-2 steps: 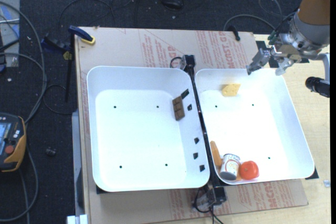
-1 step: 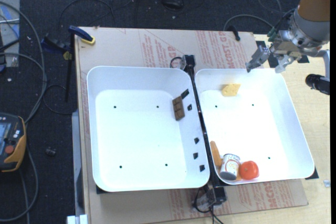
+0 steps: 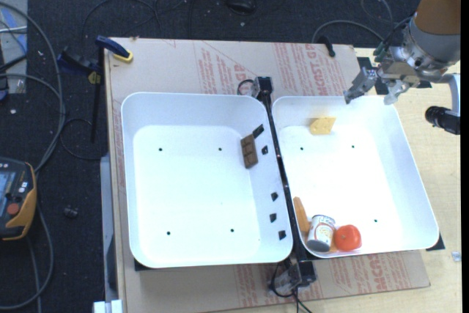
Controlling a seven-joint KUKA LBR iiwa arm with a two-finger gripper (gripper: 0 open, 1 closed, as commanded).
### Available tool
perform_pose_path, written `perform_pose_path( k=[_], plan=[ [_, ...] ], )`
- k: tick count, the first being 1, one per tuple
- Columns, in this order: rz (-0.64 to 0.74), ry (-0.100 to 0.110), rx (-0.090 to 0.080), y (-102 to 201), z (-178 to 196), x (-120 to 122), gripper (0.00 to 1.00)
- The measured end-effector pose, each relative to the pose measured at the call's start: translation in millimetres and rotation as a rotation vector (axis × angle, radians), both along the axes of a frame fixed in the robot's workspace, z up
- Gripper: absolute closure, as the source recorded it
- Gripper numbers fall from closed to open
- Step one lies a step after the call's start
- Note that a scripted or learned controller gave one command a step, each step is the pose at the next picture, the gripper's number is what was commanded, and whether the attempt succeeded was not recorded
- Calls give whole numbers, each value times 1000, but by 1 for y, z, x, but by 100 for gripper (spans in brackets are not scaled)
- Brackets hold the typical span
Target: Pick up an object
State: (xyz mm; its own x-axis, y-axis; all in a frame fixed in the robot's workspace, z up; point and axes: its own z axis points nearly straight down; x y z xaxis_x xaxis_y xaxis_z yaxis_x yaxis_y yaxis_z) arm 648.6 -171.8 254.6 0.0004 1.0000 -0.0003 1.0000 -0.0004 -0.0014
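1. Camera view: the claw hangs over the back rim of the right bin, its two fingers spread apart with nothing between them, so I judge the pick not yet started
2. Closest to the claw, just below and to its left, a yellow chunk lies on the bin floor with open white floor all round it; it looks the easiest target, clear of every wall
3. Much farther from the claw, in the bin's front-left corner, an orange stick, a small can and a red ball crowd together against the rim, leaving little room for fingers
4. Farthest, across the divider, a brown bar rests in the left bin near its right wall
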Motion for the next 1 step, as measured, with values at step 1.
perform_pose_path(
  k=[1],
  plan=[
    [1, -2, 0, 13, 7, -5, 0]
  ],
)
